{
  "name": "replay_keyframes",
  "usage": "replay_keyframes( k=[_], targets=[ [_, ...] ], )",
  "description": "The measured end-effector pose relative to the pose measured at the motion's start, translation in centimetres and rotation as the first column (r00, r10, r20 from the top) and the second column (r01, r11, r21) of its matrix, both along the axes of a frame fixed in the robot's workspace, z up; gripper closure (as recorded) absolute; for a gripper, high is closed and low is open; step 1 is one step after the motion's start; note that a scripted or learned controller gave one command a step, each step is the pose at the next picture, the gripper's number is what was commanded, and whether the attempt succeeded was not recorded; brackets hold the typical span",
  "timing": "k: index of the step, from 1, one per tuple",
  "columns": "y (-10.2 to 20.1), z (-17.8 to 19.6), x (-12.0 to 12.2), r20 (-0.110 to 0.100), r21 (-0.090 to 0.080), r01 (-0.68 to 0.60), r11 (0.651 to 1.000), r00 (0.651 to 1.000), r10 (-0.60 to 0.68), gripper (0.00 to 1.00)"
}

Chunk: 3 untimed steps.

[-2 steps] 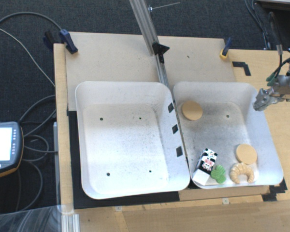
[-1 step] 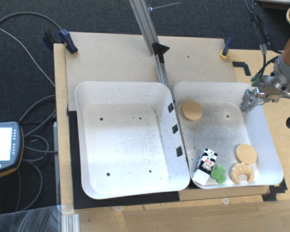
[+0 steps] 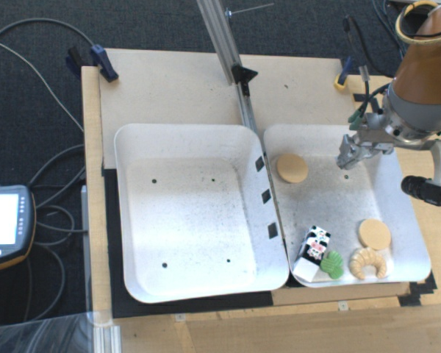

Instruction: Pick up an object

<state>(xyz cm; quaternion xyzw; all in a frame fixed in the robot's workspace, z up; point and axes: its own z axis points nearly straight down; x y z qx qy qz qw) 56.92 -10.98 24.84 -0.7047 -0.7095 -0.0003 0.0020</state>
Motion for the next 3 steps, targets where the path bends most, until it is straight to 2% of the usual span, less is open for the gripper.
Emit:
replay_keyframes(
  k=[3],
  targets=[
    [16.1,-2.9,0.1,-0.002,0.000,0.000,1.000,1.000,0.000,1.00]
  ],
)
